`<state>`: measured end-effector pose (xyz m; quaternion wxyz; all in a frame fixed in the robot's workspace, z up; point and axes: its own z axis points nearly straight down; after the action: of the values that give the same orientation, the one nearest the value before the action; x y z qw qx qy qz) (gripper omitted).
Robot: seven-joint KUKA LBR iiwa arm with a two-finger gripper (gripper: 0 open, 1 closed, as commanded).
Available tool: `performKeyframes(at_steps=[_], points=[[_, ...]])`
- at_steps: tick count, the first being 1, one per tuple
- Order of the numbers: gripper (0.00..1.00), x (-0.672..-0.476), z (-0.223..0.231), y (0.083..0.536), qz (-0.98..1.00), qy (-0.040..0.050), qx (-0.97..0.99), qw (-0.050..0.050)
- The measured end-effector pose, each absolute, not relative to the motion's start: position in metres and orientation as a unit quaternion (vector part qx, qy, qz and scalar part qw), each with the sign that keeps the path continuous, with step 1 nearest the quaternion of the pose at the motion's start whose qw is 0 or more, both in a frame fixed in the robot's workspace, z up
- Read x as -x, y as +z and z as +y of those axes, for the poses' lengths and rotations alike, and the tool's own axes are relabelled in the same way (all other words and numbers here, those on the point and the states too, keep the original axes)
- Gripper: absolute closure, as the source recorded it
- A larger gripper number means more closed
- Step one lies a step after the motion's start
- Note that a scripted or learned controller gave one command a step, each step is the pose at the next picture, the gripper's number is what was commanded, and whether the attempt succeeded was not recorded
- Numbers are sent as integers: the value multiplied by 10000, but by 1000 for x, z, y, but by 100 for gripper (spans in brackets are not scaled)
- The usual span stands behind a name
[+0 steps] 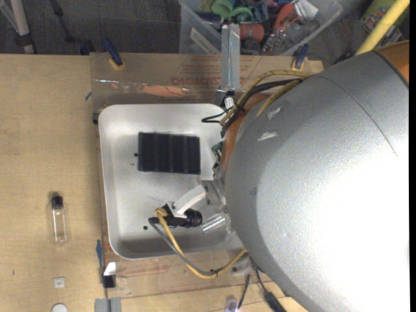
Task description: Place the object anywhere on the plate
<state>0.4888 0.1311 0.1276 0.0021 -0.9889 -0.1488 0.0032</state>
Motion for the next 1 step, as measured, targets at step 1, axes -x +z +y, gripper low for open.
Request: performKeyframes(at_steps=[1], points=[[100, -630, 175, 165, -1221, -11, 9925, 2]])
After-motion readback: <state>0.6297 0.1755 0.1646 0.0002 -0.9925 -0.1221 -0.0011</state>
